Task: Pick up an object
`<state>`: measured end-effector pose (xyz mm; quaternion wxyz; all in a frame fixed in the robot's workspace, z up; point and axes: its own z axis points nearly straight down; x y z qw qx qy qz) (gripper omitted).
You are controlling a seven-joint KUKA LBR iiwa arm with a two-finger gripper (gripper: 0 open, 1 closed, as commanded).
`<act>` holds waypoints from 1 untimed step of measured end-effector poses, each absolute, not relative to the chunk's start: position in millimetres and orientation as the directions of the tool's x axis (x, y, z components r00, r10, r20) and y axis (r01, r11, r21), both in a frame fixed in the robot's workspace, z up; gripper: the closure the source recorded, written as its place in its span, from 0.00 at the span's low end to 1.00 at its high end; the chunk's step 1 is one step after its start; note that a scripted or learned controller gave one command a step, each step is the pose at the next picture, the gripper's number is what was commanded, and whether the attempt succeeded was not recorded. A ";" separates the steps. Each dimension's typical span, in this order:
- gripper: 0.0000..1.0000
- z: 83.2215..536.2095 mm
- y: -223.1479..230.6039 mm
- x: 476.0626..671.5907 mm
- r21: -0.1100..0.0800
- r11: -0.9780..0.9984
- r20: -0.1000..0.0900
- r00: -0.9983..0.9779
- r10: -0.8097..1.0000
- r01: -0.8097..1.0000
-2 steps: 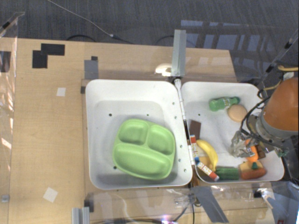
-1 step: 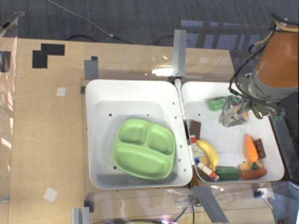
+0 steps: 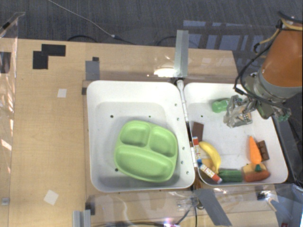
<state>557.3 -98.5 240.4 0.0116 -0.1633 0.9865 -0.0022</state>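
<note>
The left shallow white plastic bin [image 3: 102,126] holds one thing, a smooth light green plastic divided plate [image 3: 146,150] with three compartments, lying a little tilted toward the bin's near right corner. The right shallow white plastic bin [image 3: 222,91] carries a scatter of toy food: a yellow curved plastic banana [image 3: 211,156] near its left wall, a dark brown flat rectangular block [image 3: 196,131] just above it against the same wall, a dark green cucumber-shaped piece [image 3: 230,175] along the near edge, an orange carrot-shaped piece [image 3: 254,150] near the right wall with a small brown chocolate-like bar [image 3: 262,150] just beside it, and a rounded orange-brown lump [image 3: 256,172] in the near right corner. A small rounded bright green object [image 3: 219,106] sits toward the far edge. The metallic two-finger gripper [image 3: 238,116] hangs just to the right of that green object, low over the bin floor; whether its claw is apart or together cannot be told here, and nothing is seen between its tips.
</note>
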 end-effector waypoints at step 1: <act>1.00 174.9 -141.2 625.0 -0.004 0.568 -0.006 -0.568 -0.823 -0.823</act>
